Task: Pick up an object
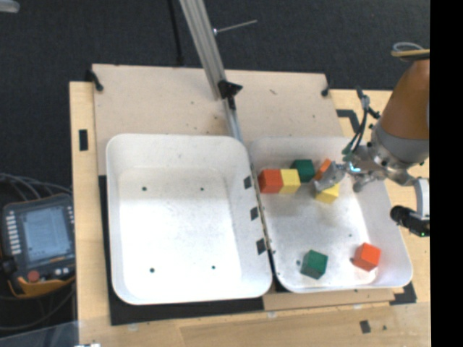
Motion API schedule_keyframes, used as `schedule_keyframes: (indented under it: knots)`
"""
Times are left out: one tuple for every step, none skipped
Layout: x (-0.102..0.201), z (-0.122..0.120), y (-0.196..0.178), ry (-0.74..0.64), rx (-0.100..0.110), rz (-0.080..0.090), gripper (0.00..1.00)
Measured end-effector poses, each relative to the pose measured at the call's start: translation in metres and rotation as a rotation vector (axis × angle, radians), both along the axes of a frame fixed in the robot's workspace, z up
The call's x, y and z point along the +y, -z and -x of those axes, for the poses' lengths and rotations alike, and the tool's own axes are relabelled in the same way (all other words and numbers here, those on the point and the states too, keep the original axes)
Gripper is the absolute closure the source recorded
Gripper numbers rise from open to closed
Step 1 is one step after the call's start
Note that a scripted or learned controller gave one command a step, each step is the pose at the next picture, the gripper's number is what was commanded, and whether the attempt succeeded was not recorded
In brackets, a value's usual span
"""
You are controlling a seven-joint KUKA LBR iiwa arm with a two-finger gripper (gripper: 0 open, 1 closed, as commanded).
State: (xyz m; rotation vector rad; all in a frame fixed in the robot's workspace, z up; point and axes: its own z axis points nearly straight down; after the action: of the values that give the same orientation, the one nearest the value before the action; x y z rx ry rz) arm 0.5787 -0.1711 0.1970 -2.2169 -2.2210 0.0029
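Note:
My gripper (327,180) reaches in from the right over the upper part of the right bin (383,215). A small yellow block (329,193) lies right at its tip, and an orange block (323,168) sits just above the tip. Whether either is held is not visible. To the left stand a red-orange cube (270,181), a yellow cube (290,180) and a green cube (304,170) in a tight row. Near the bin's front lie a green cube (314,263) and an orange cube (367,256).
The left bin (181,215) adjoins the right one along a shared wall with black clips (255,212). A slanted metal pole (206,45) rises from behind the bins. A teach pendant (40,241) lies at the far left, off the bench.

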Motion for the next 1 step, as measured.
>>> schedule_keyframes:
  knots:
    - [0.0001, -0.0011, -0.0028, 0.000, -0.005, 0.001, 0.00]
